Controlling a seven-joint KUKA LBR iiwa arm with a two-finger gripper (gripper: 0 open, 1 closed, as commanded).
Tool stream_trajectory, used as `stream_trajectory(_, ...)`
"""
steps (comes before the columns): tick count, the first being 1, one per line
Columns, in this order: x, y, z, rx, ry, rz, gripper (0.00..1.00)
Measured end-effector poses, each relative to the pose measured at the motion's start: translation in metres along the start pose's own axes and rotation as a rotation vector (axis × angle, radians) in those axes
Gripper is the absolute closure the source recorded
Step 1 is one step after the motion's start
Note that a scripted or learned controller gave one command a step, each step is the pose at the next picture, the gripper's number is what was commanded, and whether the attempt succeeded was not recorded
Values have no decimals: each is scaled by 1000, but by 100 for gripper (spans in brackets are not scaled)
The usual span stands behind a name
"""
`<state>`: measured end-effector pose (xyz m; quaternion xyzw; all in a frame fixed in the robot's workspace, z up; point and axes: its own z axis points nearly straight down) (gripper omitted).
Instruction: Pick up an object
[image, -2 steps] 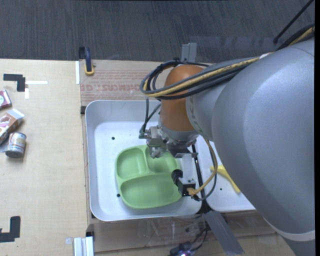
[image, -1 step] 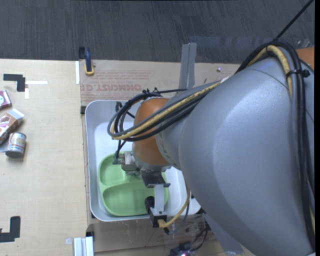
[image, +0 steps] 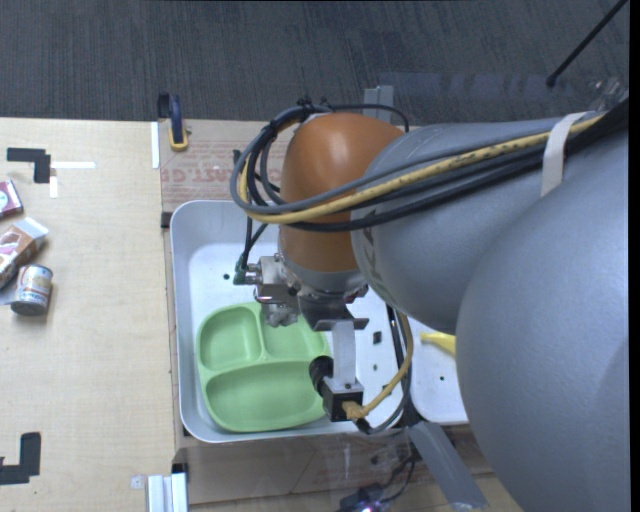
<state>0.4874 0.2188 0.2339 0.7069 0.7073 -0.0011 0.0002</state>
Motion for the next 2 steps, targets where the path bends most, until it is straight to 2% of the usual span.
stream_trajectory(1, -63, 49, 59, 1, 0, 2, 100)
stream_trajectory(2, 2, 21, 129, -16, 2, 6, 100)
